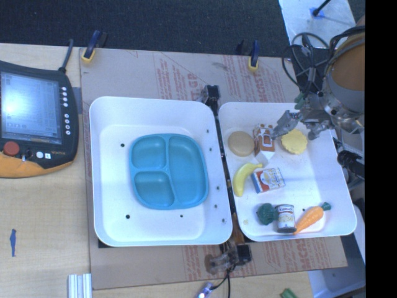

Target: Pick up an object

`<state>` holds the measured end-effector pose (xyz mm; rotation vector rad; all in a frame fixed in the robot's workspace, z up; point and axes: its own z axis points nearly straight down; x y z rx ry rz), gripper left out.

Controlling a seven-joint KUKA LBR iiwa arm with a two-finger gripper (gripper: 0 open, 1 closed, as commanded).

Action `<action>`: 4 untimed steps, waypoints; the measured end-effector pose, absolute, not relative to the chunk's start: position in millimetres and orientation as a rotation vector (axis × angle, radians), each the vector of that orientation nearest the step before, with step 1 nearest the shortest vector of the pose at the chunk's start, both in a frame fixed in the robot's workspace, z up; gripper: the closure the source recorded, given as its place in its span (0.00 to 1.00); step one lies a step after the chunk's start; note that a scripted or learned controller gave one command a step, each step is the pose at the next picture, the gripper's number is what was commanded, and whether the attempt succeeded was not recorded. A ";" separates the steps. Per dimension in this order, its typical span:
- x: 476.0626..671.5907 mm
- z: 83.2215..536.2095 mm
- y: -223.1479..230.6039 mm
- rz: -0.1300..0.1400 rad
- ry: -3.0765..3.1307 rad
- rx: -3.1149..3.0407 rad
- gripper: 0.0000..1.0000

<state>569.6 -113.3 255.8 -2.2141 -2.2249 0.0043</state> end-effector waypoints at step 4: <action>656.5 92.3 -123.6 0.003 -2.226 -2.215 0.00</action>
